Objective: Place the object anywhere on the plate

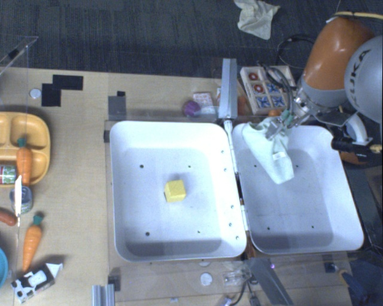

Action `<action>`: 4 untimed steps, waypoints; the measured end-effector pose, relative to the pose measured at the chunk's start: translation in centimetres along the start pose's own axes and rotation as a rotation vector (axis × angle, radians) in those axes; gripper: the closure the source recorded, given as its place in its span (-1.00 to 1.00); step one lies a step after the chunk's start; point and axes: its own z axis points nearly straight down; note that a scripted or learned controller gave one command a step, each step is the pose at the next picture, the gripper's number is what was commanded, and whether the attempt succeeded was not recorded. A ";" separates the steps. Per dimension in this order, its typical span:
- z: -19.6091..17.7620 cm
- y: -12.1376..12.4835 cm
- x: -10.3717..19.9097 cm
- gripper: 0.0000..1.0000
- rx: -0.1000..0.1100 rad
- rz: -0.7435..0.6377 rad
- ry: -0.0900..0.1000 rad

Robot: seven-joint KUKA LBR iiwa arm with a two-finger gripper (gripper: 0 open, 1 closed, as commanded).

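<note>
A small yellow block (175, 190) lies flat near the middle of the left bin (119, 179). In the right bin (323, 203), a white, plate-like shape (269, 152) slants from the bin's back-left corner down toward its middle. My gripper (279, 130) hangs over the back-left part of the right bin, right at the upper end of that white shape. The wrist hides where they meet, so I cannot tell whether it holds anything. The gripper is well to the right of the yellow block, across the wall between the bins.
A yellow divided tray (24, 146) and toy carrots (31, 238) lie on the bench at far left. Behind the bins sit a purple item (191, 108) and a game card (263, 88). A crumpled cloth (256, 17) lies at the back.
</note>
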 end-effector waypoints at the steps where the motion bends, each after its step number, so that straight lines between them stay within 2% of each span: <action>1: -2.8 -2.4 -3.9 1.00 -0.002 0.085 -0.004; 2: -2.8 -6.3 -9.5 1.00 -0.002 0.108 -0.006; 3: -8.6 -6.1 -9.5 1.00 -0.004 0.506 -0.006; 4: -12.2 -6.3 3.0 1.00 -0.003 0.787 -0.002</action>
